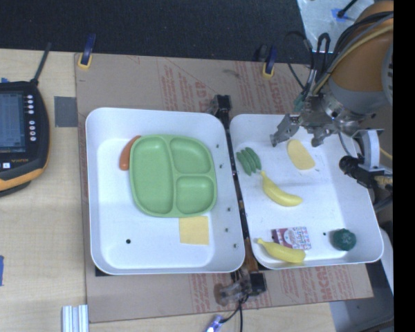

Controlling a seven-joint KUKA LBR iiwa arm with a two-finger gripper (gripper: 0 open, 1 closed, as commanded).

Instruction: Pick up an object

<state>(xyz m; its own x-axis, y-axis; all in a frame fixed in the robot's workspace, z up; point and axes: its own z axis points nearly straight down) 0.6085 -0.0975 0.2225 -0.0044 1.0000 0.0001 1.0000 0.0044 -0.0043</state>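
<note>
Gripper (pixel 299 133) hovers, fingers spread and empty, over a pale yellow toy piece (pixel 301 155) in the right bin (pixel 360 206); likely light, stiff, slippery plastic—pinch across its narrow middle.

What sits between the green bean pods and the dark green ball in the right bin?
In the camera view, a yellow banana lies between the green bean pods and the dark green ball; the rest of that stretch is bare white bin floor.
</note>
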